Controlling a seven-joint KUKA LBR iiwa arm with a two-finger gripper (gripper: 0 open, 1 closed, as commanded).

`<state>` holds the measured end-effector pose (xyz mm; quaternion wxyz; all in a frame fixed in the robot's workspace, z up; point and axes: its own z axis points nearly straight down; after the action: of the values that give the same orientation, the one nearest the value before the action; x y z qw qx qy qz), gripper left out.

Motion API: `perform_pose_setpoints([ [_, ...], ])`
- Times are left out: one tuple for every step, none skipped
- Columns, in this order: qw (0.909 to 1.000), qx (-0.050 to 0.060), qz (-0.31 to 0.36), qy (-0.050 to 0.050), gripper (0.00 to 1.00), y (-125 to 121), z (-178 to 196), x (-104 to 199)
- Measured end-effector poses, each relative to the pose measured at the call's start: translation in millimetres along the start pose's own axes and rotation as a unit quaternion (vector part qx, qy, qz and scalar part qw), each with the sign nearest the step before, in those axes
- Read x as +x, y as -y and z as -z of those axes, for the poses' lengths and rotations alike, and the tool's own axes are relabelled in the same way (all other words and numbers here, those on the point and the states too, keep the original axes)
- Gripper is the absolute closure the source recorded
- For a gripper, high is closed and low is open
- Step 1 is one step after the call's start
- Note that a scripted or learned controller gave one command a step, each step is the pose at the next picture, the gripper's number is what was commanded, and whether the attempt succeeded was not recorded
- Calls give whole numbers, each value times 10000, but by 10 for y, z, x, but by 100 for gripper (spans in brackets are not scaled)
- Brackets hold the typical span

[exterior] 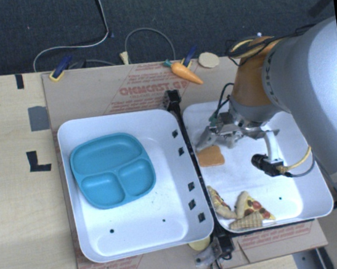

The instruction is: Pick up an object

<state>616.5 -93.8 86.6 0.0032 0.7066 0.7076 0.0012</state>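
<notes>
- Orange-brown toast (pixel 210 157) lies just below the gripper (pixel 213 135), apparently untouched
- Whether the jaws are open or closed, I cannot tell
- Best bet: centre over the toast, descend straight, avoiding the bin divider (pixel 187 153) alongside

We can see red letters on the brown cardboard sheet (pixel 144 91) under the bins. They are upside down and blurry, so we cannot read them. We see no other words.
</notes>
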Motion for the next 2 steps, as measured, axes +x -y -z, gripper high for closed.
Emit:
perform_pose_setpoints([
  [10000, -5, 4, -5, 0, 76, 3, -39],
  [10000, 26, 5, -21, 0, 19, -2, -67],
])
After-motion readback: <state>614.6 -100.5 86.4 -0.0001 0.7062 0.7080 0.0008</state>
